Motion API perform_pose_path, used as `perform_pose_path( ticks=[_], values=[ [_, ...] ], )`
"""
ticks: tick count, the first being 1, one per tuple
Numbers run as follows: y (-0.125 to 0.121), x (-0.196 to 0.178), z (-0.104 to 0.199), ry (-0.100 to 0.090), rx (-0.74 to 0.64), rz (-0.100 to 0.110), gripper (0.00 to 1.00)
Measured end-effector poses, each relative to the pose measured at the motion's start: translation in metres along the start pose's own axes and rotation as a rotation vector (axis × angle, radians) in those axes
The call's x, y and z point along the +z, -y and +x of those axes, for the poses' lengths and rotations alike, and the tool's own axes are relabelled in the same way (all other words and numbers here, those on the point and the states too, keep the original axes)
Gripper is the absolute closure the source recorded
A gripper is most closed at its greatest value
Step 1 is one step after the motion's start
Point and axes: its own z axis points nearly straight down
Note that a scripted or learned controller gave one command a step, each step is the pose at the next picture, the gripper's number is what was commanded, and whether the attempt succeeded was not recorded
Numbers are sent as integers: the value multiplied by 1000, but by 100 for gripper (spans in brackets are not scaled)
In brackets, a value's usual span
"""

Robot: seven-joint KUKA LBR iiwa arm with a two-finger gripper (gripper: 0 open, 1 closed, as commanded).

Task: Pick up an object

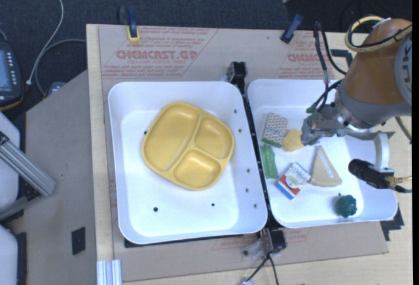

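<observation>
Grey jaws [308, 133] hang low in the right bin [386, 211], beside a yellow block [292, 141]; whether they are parted cannot be told; the block looks light and stiff, best taken by its flat sides; a wedge [324, 169], packet [292, 180] and green ball [346, 205] lie near; the tray [188, 145] sits left.

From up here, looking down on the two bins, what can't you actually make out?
- Gripper, camera view: the arm's own wrist covers its fingers, so whether it grips the yellow piece beside it is unclear.
- Patterned packet: print too small to read.
- Dark green ball: too small and blurred to identify.
- Right bin: the arm hides its far right part.
</observation>
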Motion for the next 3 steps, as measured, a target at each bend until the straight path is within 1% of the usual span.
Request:
perform_pose_path(
  ticks=[1,2,3],
  values=[
    [-1,-64,1,0,0,-2,100],
    [-2,-118,1,0,0,-1,100],
    [11,-110,46,-3,-4,8,100]
  ],
)
